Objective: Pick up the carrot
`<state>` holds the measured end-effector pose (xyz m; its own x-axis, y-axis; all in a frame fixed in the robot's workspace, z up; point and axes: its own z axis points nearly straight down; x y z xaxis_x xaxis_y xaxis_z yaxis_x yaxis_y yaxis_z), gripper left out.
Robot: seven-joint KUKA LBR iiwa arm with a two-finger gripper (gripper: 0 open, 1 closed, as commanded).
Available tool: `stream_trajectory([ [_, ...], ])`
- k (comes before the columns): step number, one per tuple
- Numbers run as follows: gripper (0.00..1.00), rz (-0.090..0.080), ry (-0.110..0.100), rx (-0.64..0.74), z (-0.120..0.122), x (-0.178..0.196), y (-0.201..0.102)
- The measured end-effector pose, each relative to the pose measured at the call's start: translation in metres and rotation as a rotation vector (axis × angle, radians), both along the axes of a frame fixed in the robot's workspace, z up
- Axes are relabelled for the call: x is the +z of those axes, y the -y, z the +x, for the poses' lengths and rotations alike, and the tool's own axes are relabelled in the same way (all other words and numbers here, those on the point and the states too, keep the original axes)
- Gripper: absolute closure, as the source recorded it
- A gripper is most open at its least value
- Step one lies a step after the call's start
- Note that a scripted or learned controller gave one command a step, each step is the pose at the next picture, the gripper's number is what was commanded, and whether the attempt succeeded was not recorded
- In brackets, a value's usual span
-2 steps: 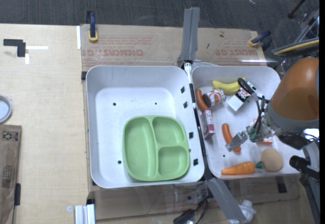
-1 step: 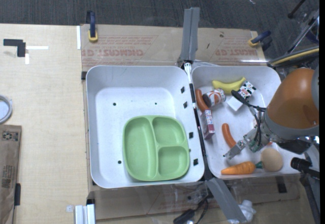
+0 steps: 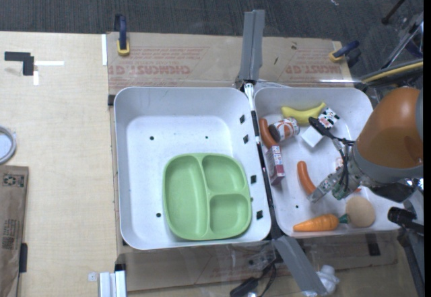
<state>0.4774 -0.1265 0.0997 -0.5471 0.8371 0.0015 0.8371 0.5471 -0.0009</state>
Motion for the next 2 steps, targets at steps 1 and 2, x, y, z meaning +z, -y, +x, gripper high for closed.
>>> stream_trajectory([
  [1,1.00,-0.003,0.003,-0.087,0.068,0.099,0.052],
  [2,1.00,-0.004,0.000,-0.614,0.099,0.119,-0.028],
])
